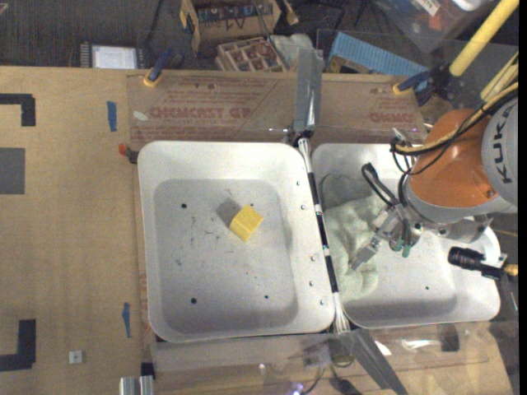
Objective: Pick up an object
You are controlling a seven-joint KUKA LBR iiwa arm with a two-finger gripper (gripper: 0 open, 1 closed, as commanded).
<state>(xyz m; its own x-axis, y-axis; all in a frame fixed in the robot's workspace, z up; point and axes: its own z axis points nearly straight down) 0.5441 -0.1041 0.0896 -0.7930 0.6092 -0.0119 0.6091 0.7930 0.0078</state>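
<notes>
Front rim of left bin (239,334) sits nearest the lens; yellow block (246,223) rests near that bin's centre, alone. Gripper (367,256) hangs in right bin (428,303) over a pale crumpled cloth (350,229) — state: cannot tell. Block looks small, rigid, light, probably foam or wood — best pinched across two opposite flat faces. Cloth would be soft, bunching; pinch a fold.
</notes>
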